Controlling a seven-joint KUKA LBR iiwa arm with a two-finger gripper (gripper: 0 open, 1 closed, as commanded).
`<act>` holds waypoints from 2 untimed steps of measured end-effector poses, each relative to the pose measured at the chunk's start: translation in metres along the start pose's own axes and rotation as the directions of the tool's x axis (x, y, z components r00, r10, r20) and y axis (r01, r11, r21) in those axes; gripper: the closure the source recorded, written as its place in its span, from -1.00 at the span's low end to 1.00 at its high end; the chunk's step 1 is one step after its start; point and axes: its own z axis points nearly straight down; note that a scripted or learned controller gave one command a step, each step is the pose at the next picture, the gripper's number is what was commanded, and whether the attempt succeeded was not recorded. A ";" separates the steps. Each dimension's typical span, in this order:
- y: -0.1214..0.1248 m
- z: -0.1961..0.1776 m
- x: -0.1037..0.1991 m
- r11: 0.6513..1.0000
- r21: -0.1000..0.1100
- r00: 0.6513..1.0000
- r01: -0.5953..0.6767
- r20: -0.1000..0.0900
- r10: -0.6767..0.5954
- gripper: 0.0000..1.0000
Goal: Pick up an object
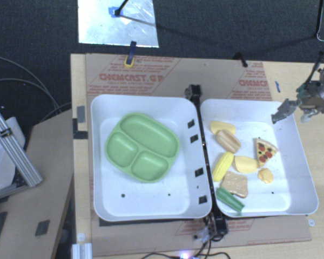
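The right bin (302,190) holds several toy foods: a pizza slice (264,150), a hot dog (228,141), a corn cob (222,166), a slice of toast (235,184), a green pickle (229,199), a pale yellow piece (222,127), another yellow piece (246,164) and a small orange piece (265,175). My gripper (290,117) hangs over the bin's far right corner, above and to the right of the pizza slice. Its two fingers stand apart with nothing between them.
The left bin (102,198) bears a green divided plate (143,147). A black divider with clips (201,155) runs between the bins. Both bins rest on brown cardboard (167,77). A metal frame (11,144) stands at the far left.
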 end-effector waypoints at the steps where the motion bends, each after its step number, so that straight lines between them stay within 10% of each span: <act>1: -0.053 0.144 0.010 1.000 0.016 1.000 -0.003 -0.006 0.003 -1.00; 2: -0.097 0.127 -0.011 1.000 0.003 1.000 -0.006 0.001 0.006 -1.00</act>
